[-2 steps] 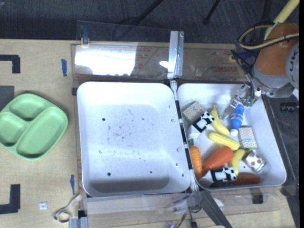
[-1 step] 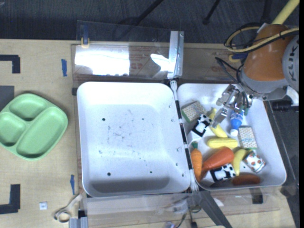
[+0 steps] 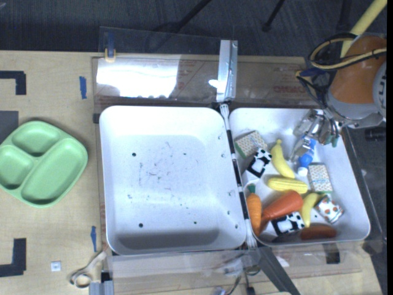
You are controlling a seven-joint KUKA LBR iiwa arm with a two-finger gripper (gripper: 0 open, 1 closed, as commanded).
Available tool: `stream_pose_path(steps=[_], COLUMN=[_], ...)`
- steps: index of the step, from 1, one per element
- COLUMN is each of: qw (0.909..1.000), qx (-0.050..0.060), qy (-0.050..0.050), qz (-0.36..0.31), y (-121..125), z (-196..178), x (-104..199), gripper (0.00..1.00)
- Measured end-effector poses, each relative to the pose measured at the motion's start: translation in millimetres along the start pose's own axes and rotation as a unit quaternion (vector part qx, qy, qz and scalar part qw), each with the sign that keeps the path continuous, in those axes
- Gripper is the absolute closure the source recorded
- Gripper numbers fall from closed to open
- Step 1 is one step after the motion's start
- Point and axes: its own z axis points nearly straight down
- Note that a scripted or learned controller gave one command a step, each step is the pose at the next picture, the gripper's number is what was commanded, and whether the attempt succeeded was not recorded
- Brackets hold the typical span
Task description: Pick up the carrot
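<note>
From above, the carrot (image 3: 253, 207) lay at the left edge of the right bin (image 3: 359, 211), touching a bigger orange-red toy (image 3: 282, 204). It looked light, hard and smooth, so its thick middle seemed best to grab. The gripper (image 3: 309, 131) hung over the toys further back; I could not tell its state.

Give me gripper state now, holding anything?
Gripper: above the right bin, open or shut cannot be told; nothing seen held. Carrot lies in bin.

No text, brand or number can be read anywhere. The small boxes (image 3: 320, 177) in the right bin (image 3: 356, 183) carry printed patterns too blurred to make out. The black marks (image 3: 15, 82) on the tabletop (image 3: 43, 91) are plain shapes, not letters.
</note>
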Motion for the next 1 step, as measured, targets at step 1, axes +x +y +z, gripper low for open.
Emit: stream_pose_path(steps=[1], qw=[0.994], qx=[-0.001], qy=[-0.002], qz=[-0.109], y=[-38.8], z=[-49.2], x=[36.3], gripper=[0.0])
